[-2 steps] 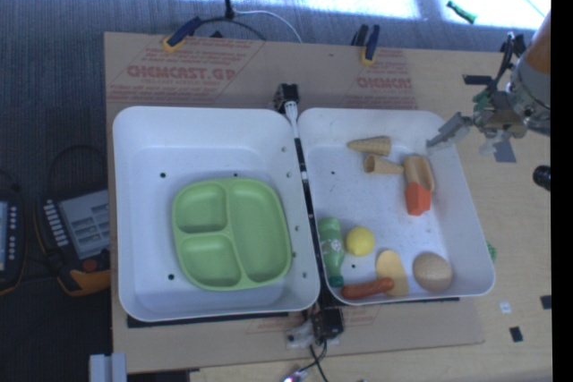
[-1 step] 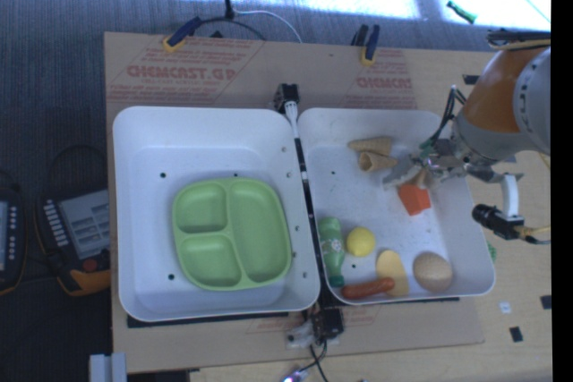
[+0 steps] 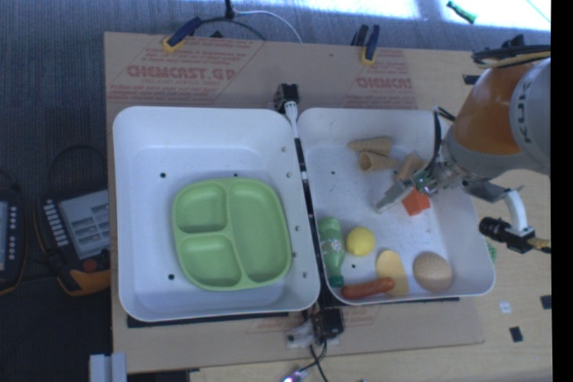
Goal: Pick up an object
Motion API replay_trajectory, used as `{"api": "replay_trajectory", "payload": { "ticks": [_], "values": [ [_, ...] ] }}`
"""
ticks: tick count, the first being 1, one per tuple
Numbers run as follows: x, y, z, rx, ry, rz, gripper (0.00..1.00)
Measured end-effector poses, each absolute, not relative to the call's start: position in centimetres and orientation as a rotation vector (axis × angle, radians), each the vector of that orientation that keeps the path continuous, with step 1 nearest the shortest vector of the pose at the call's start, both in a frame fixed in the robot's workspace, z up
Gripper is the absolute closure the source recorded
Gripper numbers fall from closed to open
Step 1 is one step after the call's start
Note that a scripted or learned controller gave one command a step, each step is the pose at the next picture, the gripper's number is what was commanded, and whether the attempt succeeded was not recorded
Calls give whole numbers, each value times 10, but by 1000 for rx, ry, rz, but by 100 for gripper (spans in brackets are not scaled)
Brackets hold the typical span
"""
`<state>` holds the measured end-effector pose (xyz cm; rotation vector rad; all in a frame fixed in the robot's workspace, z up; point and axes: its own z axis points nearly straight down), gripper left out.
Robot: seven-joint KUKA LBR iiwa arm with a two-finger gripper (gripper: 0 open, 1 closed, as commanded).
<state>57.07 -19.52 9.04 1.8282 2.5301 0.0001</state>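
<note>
The gripper (image 3: 387, 197) hangs low in the right bin (image 3: 466, 282) with its 2 fingers spread apart, gripping nothing. An orange block (image 3: 416, 204) lies just beside it. The left bin (image 3: 143, 148) has a green tray (image 3: 233, 233)

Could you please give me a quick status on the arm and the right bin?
End effector low in the right bin, nothing seen held. Orange block lies beside it. Yellow ball and egg nearer the front, apart.
</note>
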Motion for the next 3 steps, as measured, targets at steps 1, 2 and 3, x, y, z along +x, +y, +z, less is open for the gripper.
{"api": "replay_trajectory", "payload": {
  "ticks": [1,2,3],
  "values": [
    [572,-195,102,1826,2525,4,100],
    [521,-123,95,2210,2230,5,100],
    [492,-30,184,2148,2294,0,100]
  ]
}}
